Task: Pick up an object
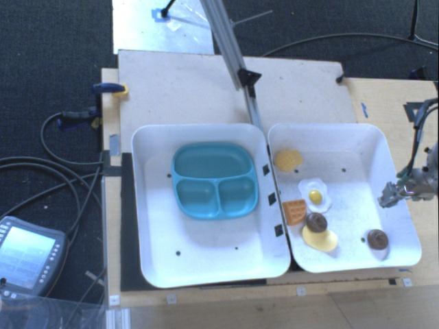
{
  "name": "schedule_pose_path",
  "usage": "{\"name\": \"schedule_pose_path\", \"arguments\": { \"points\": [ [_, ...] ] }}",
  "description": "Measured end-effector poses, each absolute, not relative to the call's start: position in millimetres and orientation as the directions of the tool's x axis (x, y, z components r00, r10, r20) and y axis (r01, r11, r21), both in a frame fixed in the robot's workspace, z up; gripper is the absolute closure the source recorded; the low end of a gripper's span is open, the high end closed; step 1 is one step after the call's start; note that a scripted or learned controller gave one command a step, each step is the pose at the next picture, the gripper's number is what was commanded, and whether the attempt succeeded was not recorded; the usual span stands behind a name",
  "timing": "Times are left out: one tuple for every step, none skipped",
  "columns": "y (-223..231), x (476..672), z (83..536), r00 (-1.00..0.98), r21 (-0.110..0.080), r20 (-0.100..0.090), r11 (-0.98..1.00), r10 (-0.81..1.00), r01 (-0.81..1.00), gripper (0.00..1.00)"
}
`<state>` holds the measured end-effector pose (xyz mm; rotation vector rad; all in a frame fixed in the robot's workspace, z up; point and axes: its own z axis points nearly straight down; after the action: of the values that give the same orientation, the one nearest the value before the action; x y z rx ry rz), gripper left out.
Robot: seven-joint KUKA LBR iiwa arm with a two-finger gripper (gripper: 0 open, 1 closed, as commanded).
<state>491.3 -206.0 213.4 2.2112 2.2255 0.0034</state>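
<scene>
The right bin [357, 137] holds several toy food items: a round yellow cookie [288, 160], a fried egg [315, 197], an orange cracker [295, 211], a brown chocolate piece [316, 222] resting on a yellow slice [322, 239], and a second brown piece [376, 238] near the front right corner. My gripper [389, 196] hangs at the right wall of this bin, above and to the right of the second brown piece. Nothing shows between its fingers.
The left bin [154, 252] contains a teal divided plate [214, 180]. A metal pole [230, 40] slants down to the seam between the bins. Cables and a teach pendant [27, 252] lie on the floor to the left.
</scene>
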Motion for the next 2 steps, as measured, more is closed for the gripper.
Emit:
{"name": "schedule_pose_path", "arguments": {
  "points": [
    [-155.0, 517.8, 206.2, -0.012, 0.004, 0.001, 0.012, 1.000, 1.000, 1.00],
    [-97.7, 543.8, 203.4, -0.012, 0.004, 0.002, 0.012, 1.000, 1.000, 1.00]
  ]
}}
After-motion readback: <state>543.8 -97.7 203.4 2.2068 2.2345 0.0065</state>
